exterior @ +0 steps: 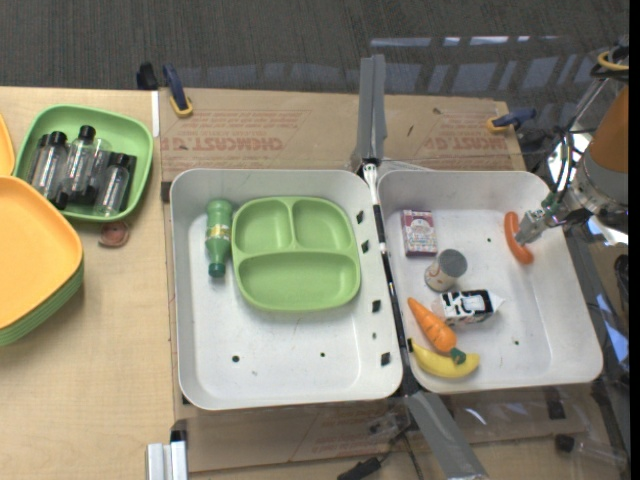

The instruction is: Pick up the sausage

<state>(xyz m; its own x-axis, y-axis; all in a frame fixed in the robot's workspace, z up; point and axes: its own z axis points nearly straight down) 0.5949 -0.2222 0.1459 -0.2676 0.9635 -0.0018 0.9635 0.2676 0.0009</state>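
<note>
The sausage point(518, 238) is a short orange-red piece lying near the right wall of the right bin point(560, 363), in its far half. My gripper point(534, 227) comes in from the right edge and sits low right beside the sausage's right side, touching or almost touching it. The arm's grey wrist and orange band rise behind it at the far right.
The right bin also holds a purple box point(420, 232), a grey can point(450, 265), a black-and-white toy point(468, 306), a carrot point(432, 322) and a banana point(446, 362). In the left bin point(200, 358) are a green divided plate point(296, 252) and a green bottle point(217, 235).
</note>
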